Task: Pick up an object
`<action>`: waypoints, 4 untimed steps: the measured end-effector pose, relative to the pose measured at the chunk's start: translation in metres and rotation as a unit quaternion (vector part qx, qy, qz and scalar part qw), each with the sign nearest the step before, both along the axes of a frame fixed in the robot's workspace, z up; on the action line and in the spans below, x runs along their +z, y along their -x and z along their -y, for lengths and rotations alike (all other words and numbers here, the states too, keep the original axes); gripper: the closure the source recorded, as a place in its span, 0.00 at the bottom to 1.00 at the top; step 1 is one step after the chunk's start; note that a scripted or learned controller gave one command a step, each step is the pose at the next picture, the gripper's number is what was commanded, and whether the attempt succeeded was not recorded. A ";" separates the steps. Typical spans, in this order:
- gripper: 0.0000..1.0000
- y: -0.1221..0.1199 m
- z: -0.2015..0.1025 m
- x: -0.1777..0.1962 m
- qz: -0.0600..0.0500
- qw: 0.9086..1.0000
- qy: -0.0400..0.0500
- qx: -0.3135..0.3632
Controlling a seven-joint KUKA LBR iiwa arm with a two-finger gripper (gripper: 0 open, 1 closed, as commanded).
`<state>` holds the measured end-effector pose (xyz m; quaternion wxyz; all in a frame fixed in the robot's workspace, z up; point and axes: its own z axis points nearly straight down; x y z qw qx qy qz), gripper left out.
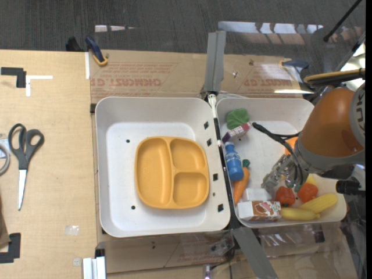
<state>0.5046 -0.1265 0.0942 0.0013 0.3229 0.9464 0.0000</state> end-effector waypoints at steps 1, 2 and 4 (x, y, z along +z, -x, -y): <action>1.00 -0.071 -0.083 0.101 0.000 0.999 0.000 -0.046; 1.00 -0.140 -0.062 0.186 0.000 0.997 0.001 -0.076; 1.00 -0.138 0.096 0.280 0.000 0.999 0.001 0.037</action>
